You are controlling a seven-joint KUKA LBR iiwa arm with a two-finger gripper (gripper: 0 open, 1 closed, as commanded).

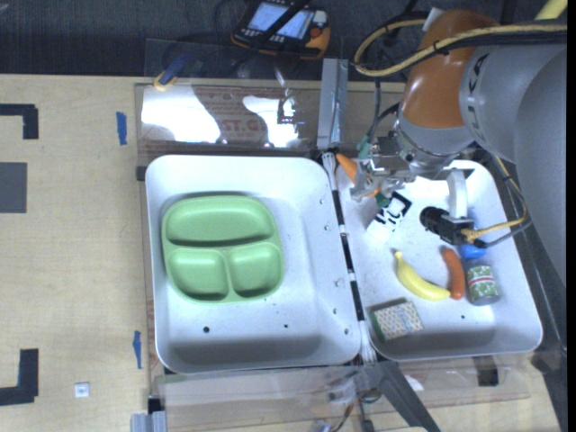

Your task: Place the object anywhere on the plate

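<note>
Arm hangs over the right bin's (517, 327) far left corner while I watch remotely.

From my feed, the gripper (369, 183) points down beside an orange carrot (346, 164); I cannot tell its state. The green divided plate (221, 246) sits in the left bin (306, 331). A banana (419, 279), sausage (454, 273), can (481, 283) and sponge (397, 319) lie near the front.

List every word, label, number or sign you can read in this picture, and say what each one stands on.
No text can be read here.
Small can in the right bin: a printed label, too small to read.
Handheld pendant beyond the bins: a lit screen, too blurred to read.
Black and white card below the hand: bold marks, not legible as letters.
Green plate in the left bin: no print.
</note>
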